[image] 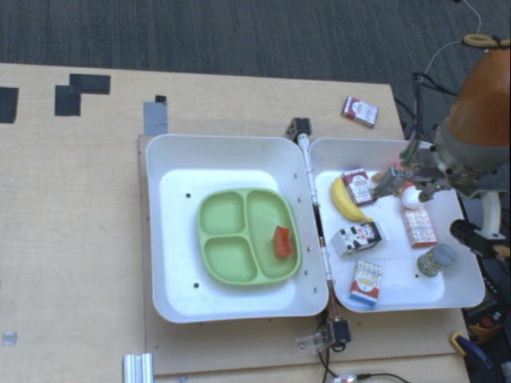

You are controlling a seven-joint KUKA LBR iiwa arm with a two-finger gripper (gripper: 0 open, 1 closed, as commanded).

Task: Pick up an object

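Note:
My gripper (410, 183) hangs over the upper middle of the right bin (471, 294), reaching in from the right. Its fingers (388, 181) stand open, spread to either side of a small white and red ball (412, 197) that lies on the bin floor just below them. To the gripper's left are a banana (345, 201) and a small red carton (357, 183). Below the ball lies a pink box (418, 227). Nothing is held.
Also in the right bin are a black-and-white carton (356, 238), a colourful carton (366, 282) and a can (433, 261). The left bin (172, 238) holds a green divided plate (227, 214) with a red piece (282, 242). A red box (360, 112) lies on the bench.

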